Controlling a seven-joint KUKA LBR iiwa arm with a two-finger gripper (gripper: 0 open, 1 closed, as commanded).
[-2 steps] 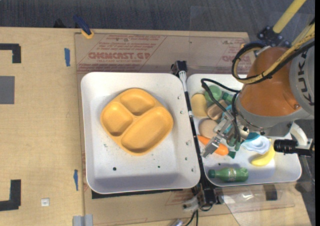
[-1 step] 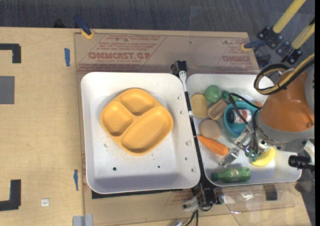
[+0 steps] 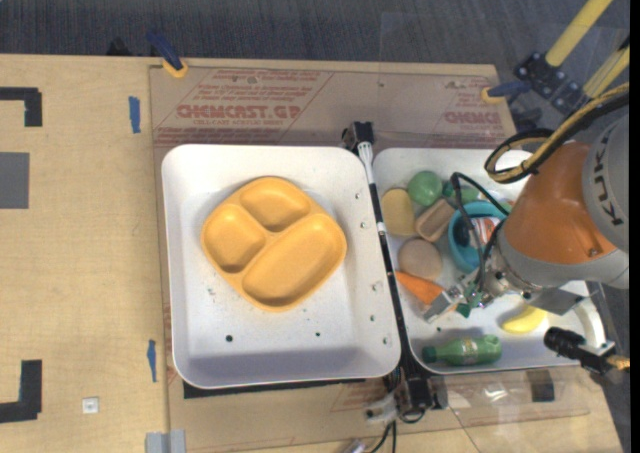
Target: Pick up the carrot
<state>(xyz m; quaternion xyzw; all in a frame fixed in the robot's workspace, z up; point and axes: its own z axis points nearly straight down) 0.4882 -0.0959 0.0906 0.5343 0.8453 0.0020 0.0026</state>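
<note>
Wooden bench (image 3: 70, 271), cardboard sheet (image 3: 320, 101) (red print), two white bins: left (image 3: 190, 341); right (image 3: 395, 163)

A yellow divided plate (image 3: 274, 240) is seen in the left bin (image 3: 190, 271). In the right bin (image 3: 395, 163), at centre-right of the frame, the gripper (image 3: 447, 304) is poised just beside the carrot (image 3: 420, 288), above a green bottle (image 3: 461, 349).

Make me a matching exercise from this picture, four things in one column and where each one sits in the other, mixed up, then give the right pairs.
Things:
1. carrot
2. yellow divided plate
3. green bottle
4. green ball

Places:
A. middle of the left bin
B. right bin, far end
C. right bin, near edge, lying flat
D. right bin, beside the gripper

Pairs: 1-D, 2-A, 3-C, 4-B
</note>
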